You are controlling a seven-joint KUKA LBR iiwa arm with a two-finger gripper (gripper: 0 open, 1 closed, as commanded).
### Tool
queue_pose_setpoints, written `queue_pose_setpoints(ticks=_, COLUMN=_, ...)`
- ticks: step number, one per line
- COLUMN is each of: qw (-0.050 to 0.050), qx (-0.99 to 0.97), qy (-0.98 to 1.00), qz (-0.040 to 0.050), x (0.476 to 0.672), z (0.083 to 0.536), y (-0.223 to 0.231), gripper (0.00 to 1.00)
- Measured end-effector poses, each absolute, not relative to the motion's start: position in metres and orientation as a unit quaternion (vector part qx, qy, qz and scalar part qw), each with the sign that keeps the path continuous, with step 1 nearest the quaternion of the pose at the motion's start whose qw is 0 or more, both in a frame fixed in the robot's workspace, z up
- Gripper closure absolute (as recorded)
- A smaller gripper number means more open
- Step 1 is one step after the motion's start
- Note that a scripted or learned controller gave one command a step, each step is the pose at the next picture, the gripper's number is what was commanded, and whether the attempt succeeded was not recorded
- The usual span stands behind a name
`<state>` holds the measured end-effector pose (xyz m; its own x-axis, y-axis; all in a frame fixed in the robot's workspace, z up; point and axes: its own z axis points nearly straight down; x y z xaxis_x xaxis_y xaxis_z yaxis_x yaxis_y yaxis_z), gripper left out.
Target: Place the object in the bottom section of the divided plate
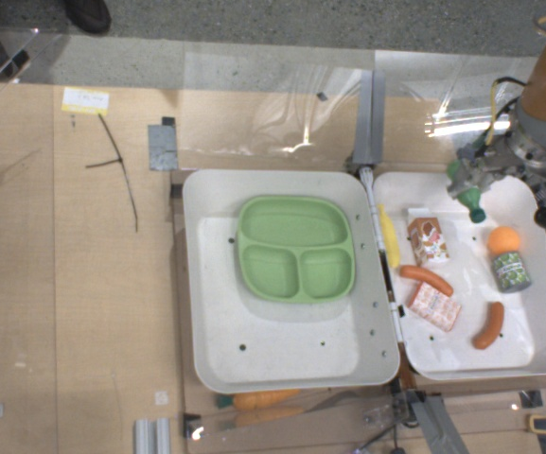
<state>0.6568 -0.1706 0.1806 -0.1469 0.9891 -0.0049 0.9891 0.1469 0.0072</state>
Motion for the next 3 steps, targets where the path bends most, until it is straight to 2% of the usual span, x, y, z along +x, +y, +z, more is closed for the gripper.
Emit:
queue_pose_setpoints(ticks=1, qw=0.004, qx=0.488, qy=0.873, qz=0.0019, x=0.651, z=0.195, y=-0.089, gripper=1.0)
queue_pose_setpoints(ticks=2, qw=0.003, qx=0.543, qy=0.84, qz=0.003, x=0.664, z=0.239, y=0.049, gripper=1.0)
queue_pose_setpoints(ticks=3, qw=0.003, qx=0.543, qy=0.839, qz=0.0027, x=0.665, z=0.239, y=0.048, gripper=0.0)
